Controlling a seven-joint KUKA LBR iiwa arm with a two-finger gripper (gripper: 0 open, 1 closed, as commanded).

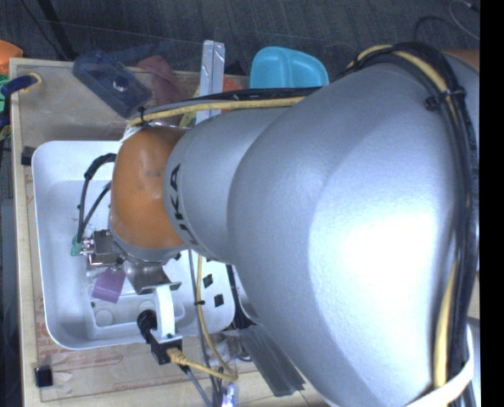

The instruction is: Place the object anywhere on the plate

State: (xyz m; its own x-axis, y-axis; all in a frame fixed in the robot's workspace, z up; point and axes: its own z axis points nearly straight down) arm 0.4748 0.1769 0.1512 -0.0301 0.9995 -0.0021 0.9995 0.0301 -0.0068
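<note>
Camera view, ENG-A: your claw (121, 268) sits low in the white bin (48, 227), under the orange band (146, 189). Spread or pressed together? Can't tell, the wrist hardware covers it.

ENG-B: And the object?

ENG-A: You've got a purple block (109, 286) inside that bin, near its lower wall. Matte, boxy, flat faces. It's right against the claw's metal body. Held or just beside it, can't tell.

ENG-B: Anything you can read?

ENG-A: Black letters on the grey arm (337, 227) next to the band, "KA" legible, the rest hidden by the curve. No other text readable.

ENG-B: Materials?

ENG-A: Arm shell is smooth grey with a soft sheen, rounded. Band is glossy orange. A yellow cable (235, 102) runs along the arm's top edge, with black cable beside it. There's a green connector (79, 246) on the wrist's left side. Bin is glossy white plastic, shallow, with rounded corners.

ENG-B: Outside the bin?

ENG-A: A pale wooden bench (40, 117). At its far edge you've got a blue moulded plastic dish (288, 66) and a dark blue flat piece (112, 79).
</note>
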